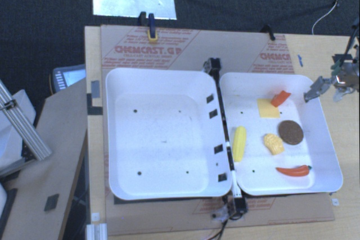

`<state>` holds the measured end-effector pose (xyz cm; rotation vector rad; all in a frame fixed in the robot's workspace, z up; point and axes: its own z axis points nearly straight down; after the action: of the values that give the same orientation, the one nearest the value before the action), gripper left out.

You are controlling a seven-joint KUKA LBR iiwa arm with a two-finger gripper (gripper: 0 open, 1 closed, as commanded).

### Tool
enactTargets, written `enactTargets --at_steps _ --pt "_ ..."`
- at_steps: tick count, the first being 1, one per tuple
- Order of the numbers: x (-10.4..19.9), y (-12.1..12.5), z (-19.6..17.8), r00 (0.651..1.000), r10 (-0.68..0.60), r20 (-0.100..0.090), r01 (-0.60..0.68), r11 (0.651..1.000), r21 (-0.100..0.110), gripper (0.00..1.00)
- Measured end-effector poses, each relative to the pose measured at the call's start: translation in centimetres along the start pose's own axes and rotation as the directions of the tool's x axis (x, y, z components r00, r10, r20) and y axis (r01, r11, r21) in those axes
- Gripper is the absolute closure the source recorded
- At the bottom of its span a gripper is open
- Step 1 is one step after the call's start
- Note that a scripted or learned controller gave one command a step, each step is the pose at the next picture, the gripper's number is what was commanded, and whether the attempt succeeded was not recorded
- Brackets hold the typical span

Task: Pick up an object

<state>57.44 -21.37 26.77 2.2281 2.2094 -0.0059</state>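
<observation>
Two white bins side by side on bench: left bin (pixel 163 137), right bin (pixel 323 137). In right bin: yellow block (pixel 268 109) touching orange piece (pixel 280 98); brown disc (pixel 291 132) just beside corn cob (pixel 274 144); banana (pixel 239 143) near divider; red chili (pixel 292 171) near front wall. Gripper (pixel 326 89) over right bin's far right rim, fingers possibly apart, view unclear.
</observation>
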Motion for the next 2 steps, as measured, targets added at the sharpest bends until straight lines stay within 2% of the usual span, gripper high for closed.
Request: enactTargets --at_steps 1,2 --pt "0.9 -3.5 14.2 1.0 -0.008 -0.01 0.008 1.0 0.013 0.0" --pt "9.6 -9.0 7.9 1.0 -0.018 -0.009 0.018 1.0 -0.001 0.0"
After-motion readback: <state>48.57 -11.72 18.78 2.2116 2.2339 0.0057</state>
